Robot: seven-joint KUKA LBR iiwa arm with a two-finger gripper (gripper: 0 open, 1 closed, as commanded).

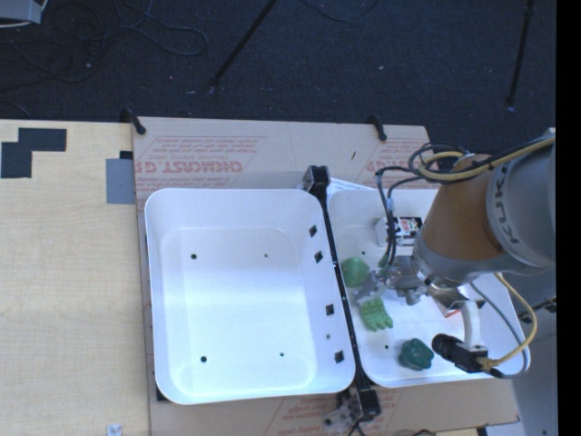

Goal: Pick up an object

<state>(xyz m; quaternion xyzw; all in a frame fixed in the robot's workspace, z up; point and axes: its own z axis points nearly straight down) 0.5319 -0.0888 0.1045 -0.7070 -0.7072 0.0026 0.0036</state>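
Observation:
In the right bin (pixel 359 209) lie three green objects: a rounded light green one (pixel 355 270) near the divider, a knobbly light green one (pixel 375 314) below it, and a dark teal one (pixel 417 354) near the front wall. My gripper (pixel 379 284) reaches down from the orange-banded wrist (pixel 458 223), its tip between the two light green objects and close to both. The arm covers much of the bin's right half.
The left bin (pixel 163 243) sits beside the right one, with a black clipped divider (pixel 331 289) between them. Cables loop around the wrist. A black cylindrical part (pixel 458 351) sticks out by the teal object. Both bins rest on cardboard on a wooden bench.

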